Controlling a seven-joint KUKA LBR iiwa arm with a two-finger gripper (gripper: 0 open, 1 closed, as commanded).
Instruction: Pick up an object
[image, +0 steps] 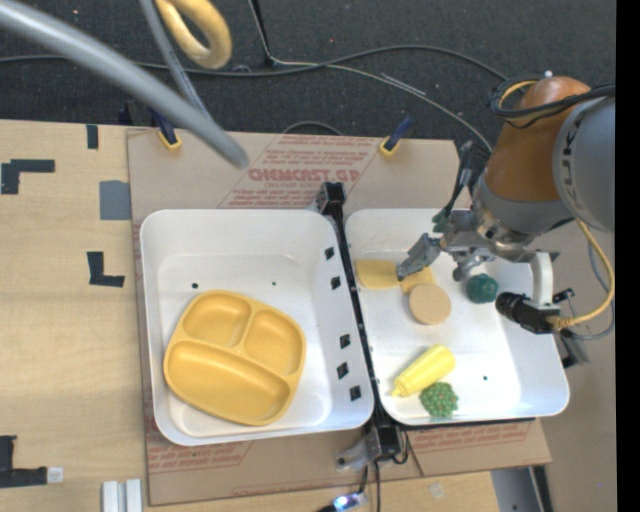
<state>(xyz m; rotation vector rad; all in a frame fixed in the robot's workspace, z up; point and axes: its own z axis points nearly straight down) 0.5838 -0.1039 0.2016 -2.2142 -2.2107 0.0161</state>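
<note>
My gripper (442, 268) hangs over the upper middle of the right bin (520, 395), with its fingers spread open and nothing between them. One fingertip (411, 264) is by a flat pale yellow slice (376, 275). The other fingertip (471, 266) is just above a dark green ball (482, 289). A tan round disc (430, 304) lies just below the gripper. Nearer the front of this bin lie a yellow corn cob (423, 369) and a green broccoli piece (439, 399).
The left bin (160, 240) holds a yellow divided plate (235, 355). A black divider (345, 300) runs between the two bins. The grey arm with its orange band (535, 150) comes in from the right, and a black cable fitting (525, 308) sticks out over the right bin's edge.
</note>
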